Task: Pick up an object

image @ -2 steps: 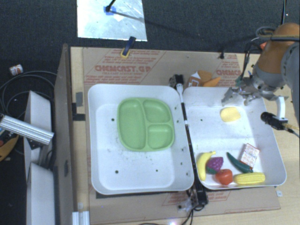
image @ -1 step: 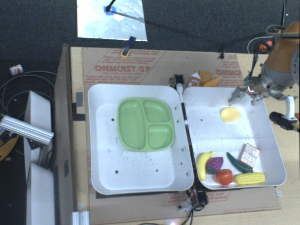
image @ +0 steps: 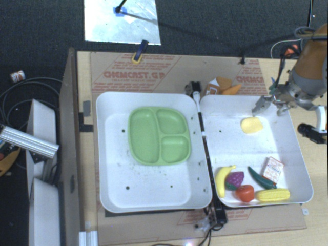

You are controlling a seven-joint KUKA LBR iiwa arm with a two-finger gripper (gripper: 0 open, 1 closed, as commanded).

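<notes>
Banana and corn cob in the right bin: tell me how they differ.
The banana is curved and stands roughly along the bin's left wall; the corn cob is straight and lies across near the front rim. The banana is smooth, the corn cob looks ridged. The banana touches the purple grapes; the corn cob lies beside the tomato. Both are yellow toy foods.

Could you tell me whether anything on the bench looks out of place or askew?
Yes: an orange object lies on the brown board just beyond the right bin's far rim, outside both bins. The toy foods huddle in that bin's near corner, apart from the pale yellow piece.
</notes>
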